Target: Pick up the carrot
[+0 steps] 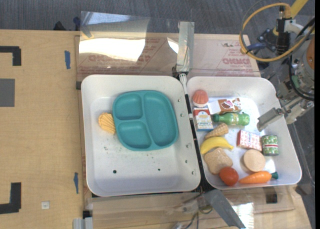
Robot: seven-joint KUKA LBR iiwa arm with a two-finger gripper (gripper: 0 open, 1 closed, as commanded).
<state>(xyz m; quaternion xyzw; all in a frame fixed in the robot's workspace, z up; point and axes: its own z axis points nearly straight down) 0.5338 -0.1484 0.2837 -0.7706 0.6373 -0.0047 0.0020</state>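
Approach step: my claw, can't tell if open, hangs at right bin's right edge w/ nothing visibly in it; next, drop onto carrot by front edge.

Orange carrot, apparently green-tipped, flat near the right bin's front edge.

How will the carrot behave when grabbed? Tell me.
The carrot looks like rigid toy plastic, so probably stiff and light. Its smooth tapered shape may slip or roll. It lies against the tomato, which may get nudged.
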